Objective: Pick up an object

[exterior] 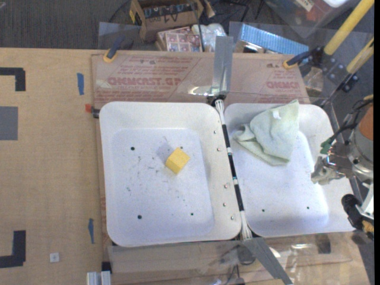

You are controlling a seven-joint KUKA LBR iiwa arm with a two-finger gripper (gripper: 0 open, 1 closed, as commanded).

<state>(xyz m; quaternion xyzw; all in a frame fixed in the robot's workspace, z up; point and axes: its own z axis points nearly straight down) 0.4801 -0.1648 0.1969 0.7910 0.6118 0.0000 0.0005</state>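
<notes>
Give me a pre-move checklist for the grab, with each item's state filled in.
1. Target in view: small yellow foam block lies alone in the left white plastic bin: ok.
2. Second candidate: crumpled pale green cloth sits at the back of the right white plastic bin: ok.
3. Gripper position: over the right bin's right edge, far from the block, nearer the cloth: not ok for the block.
4. Jaws open: cannot tell.
5. Space around the block: ok.

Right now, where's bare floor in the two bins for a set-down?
Left bin: bare all around the yellow block at its centre. Right bin: front half bare, below the pale green cloth. Crowded: its back, under the cloth, and its right edge by the gripper.
</notes>
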